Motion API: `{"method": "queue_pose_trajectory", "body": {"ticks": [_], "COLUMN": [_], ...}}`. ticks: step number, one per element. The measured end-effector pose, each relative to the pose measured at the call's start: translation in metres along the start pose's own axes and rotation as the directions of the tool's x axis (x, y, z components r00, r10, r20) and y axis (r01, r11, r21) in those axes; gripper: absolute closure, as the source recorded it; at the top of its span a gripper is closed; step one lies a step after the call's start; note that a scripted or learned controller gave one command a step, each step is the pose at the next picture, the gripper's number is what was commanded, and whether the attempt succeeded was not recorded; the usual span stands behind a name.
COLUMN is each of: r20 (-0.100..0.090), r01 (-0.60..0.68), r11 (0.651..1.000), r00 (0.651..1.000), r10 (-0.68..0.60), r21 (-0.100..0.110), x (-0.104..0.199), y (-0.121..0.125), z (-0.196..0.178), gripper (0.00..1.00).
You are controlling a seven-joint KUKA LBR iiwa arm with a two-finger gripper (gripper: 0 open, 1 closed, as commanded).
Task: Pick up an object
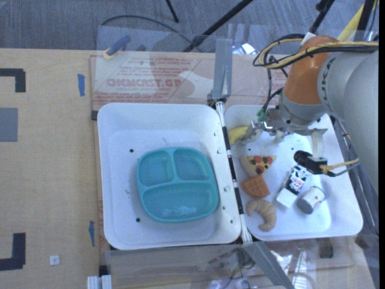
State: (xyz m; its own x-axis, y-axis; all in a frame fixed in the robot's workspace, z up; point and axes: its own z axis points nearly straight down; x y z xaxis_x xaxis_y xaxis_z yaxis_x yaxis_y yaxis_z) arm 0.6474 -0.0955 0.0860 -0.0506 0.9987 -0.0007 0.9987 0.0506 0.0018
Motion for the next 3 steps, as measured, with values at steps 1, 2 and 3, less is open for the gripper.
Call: {"method": "queue_pose_trajectory", "body": {"ticks": [1,2,3], "r20": [-0.001,0.0,0.0], "r01": [0.088,0.085,-0.048], "r11": [0.996,0.996,0.999], "r00": [0.996,0.996,0.999], "r10": [-0.088,-0.085,0.048], "r21": [-0.001,-0.008,0.001], "x": [-0.001,-0.002,0.061], "y": [-0.06,-0.058,-0.014], "z": [-0.001,-0.012,-0.099], "gripper": [0.0,1.0,1.0]}}
